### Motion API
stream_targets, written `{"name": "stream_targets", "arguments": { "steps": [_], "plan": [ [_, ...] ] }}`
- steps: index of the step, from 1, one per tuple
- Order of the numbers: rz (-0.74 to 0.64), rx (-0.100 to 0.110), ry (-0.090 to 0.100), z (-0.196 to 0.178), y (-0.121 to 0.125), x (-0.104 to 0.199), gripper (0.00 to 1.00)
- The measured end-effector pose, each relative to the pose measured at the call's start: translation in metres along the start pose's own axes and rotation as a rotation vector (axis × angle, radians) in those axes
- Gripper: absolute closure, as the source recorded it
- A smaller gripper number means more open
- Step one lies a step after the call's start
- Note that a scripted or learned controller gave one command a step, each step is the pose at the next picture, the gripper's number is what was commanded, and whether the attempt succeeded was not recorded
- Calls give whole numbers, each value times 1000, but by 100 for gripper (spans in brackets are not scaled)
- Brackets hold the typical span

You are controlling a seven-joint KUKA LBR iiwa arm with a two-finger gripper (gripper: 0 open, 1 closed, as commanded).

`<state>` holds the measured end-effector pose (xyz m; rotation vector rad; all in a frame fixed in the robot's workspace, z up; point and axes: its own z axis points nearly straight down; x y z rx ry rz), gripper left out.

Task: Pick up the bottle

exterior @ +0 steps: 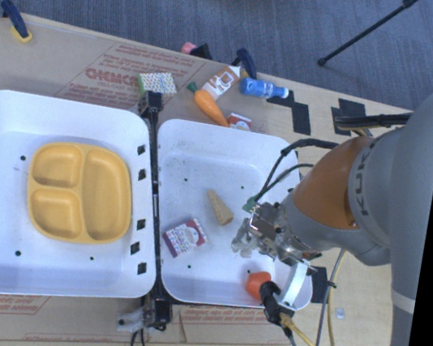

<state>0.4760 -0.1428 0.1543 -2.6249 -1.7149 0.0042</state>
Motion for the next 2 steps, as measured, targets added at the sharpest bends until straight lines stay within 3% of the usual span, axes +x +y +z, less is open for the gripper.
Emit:
{"name": "stream_targets", "arguments": {
  "steps": [1, 2],
  "plan": [
    [-158, 1, 1, 8, 5, -12, 100],
    [-585, -1, -1, 15, 7, -16, 100]
  ]
}}
